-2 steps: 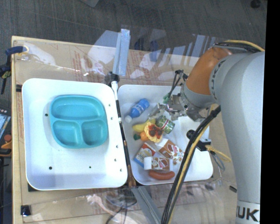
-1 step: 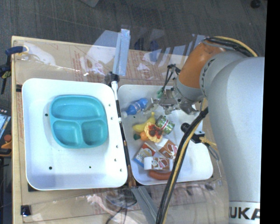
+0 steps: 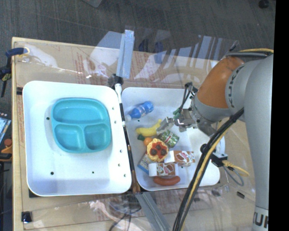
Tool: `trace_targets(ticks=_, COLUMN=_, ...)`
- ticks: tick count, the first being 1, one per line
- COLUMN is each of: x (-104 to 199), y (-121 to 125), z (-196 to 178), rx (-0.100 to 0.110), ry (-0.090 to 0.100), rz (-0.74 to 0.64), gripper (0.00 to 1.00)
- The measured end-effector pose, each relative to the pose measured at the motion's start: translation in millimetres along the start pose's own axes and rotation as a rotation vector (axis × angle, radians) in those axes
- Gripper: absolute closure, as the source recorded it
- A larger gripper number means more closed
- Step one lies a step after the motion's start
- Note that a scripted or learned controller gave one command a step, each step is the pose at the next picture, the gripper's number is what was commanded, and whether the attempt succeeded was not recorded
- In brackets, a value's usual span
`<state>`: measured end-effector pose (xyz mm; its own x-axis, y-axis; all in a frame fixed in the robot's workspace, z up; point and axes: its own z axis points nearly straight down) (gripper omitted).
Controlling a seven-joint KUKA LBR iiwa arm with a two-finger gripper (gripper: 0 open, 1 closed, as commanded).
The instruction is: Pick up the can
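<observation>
The can [image 3: 169, 137] is small, with a green and red label, and lies on its side near the middle of the right bin [image 3: 206, 174]. My gripper [image 3: 175, 122] hangs just above and behind it, close to its upper end, reaching in from the right under the orange wrist band [image 3: 219, 82]. I see nothing lifted off the bin floor.
A yellow banana [image 3: 148, 130], a blue bottle [image 3: 140, 109], a round pizza toy [image 3: 157, 149], small cartons [image 3: 181, 158] and a red sausage [image 3: 166, 180] crowd around the can. The left bin [image 3: 33, 170] holds a teal divided plate [image 3: 81, 123]. A black cable [image 3: 199, 171] crosses the right bin.
</observation>
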<state>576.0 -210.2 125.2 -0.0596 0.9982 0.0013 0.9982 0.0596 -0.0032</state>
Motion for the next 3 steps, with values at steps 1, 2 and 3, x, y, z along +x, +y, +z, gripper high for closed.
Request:
trace_targets(ticks=1, x=2, y=-27, z=35, rx=0.001, ry=0.0, rz=-0.039, gripper=0.0)
trace_targets(ticks=2, x=2, y=-27, z=26, rx=0.004, ry=0.001, rz=-0.042, gripper=1.0)
trace_targets(ticks=3, x=34, y=3, z=-68, rx=-0.001, ry=0.0, rz=-0.026, gripper=1.0)
